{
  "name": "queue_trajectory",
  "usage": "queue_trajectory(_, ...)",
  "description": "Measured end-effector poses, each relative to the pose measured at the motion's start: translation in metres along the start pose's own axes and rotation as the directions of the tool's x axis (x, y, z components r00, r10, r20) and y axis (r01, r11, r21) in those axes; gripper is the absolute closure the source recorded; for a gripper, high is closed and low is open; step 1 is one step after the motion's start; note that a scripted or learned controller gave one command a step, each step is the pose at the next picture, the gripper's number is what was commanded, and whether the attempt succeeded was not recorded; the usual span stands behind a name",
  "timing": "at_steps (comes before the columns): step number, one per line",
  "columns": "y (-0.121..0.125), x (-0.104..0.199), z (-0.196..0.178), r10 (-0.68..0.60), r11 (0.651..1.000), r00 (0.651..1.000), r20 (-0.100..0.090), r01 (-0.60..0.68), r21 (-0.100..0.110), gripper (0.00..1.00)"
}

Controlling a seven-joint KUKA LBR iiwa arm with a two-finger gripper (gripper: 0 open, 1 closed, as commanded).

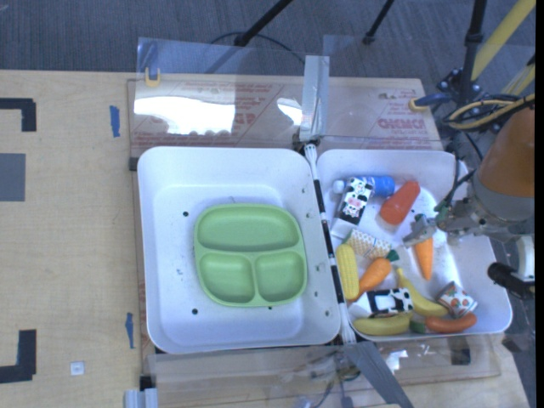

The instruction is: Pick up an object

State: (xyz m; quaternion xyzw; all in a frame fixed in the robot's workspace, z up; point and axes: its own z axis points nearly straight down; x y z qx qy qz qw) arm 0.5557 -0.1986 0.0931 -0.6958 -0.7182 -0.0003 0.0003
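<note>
Currently: approach step; pincer [422,228] over right bin [489,313], jaw state indiscernible; next, descend onto carrot [423,258].

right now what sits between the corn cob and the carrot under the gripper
In the camera view, a second, smaller carrot lies between the corn cob and the carrot under the gripper, tilted, its tip toward the corn.

Wooden bench [68,228] bears left bin [161,228], right bin [489,313].
</note>
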Motion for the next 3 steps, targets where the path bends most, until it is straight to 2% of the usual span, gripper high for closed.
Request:
queue_trajectory(1, 0.000, -0.001, -0.010, 0.004, 1.000, 1.000, 0.001, -0.004, -0.003, 1.00)
queue_trajectory(2, 0.035, 0.039, -0.103, -0.129, 0.992, 0.992, 0.002, 0.129, -0.002, 1.00)
queue_trajectory(3, 0.036, 0.039, -0.113, -0.129, 0.992, 0.992, 0.004, 0.130, -0.006, 1.00)
